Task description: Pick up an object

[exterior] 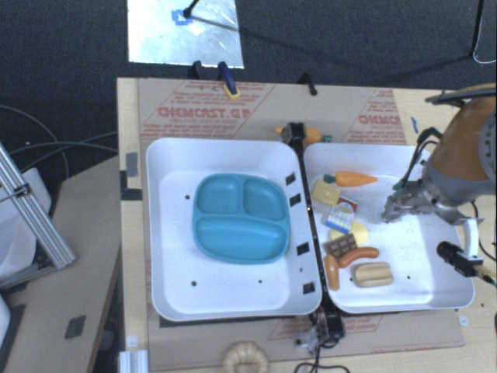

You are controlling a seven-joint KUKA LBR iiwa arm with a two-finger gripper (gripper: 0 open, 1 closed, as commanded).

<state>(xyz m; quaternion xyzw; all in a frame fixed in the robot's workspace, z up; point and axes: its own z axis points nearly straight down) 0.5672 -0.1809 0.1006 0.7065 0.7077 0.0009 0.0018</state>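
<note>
Honestly, I can't tell how the gripper [390,210] is set. It hangs near the carrot [356,179] and the crowded food, so I fear it clips 2 things at once.

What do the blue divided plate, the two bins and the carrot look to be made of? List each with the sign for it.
Blue divided plate: probably moulded plastic, matte; one even colour, rounded compartment ridges.
Left bin and right bin: likely thin formed plastic, smooth white, with soft rounded corners and a slight sheen.
Carrot: seemingly toy plastic; flat, uniform orange. Too small to be sure.
</note>
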